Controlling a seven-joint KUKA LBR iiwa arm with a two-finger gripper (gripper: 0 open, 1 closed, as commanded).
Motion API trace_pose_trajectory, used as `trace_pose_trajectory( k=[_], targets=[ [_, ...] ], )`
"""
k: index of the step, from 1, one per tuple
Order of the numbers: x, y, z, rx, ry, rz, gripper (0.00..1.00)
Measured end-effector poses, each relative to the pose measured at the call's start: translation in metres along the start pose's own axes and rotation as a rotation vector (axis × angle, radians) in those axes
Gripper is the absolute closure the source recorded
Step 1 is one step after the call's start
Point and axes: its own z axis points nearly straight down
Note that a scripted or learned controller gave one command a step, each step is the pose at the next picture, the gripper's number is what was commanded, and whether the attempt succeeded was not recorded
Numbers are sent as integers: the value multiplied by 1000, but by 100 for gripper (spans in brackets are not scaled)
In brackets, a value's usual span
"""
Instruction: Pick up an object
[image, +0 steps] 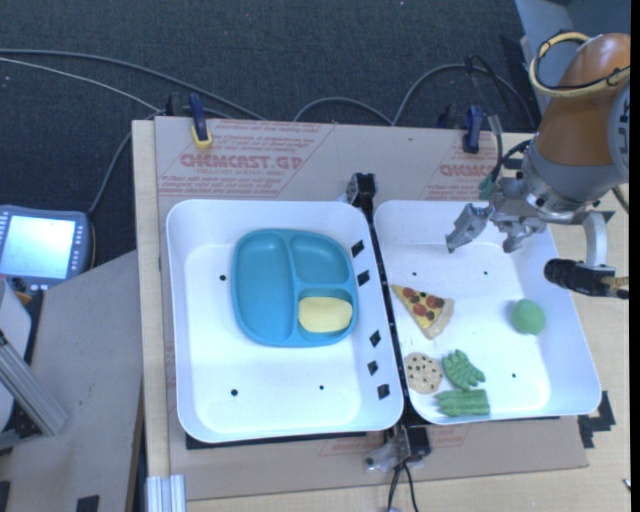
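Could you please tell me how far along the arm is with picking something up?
Nothing looks picked up yet. The gripper hangs open over the right bin, with nothing between its fingers. The pizza slice, green ball, cookie and green vegetables all lie in that bin. Choosing one, descending, closing and lifting remain.

Both bins, the left bin and the right bin, are plain white, and the counter beneath them is tan board printed with red lettering. The divided plate is turquoise with a pale yellow lump in its near right section. The pizza slice is yellow-orange dotted red and dark, the cookie tan with dark chips, the ball and pea pods green, and the hand grey.
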Motion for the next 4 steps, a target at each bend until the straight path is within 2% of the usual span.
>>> trace_pose_trajectory(
  k=[1,3,4],
  targets=[
    [0,3,-8,-14,-2,-3,0],
    [3,18,112,-10,-1,-3,0],
    [4,18,127,-11,-1,-3,0]
  ],
)
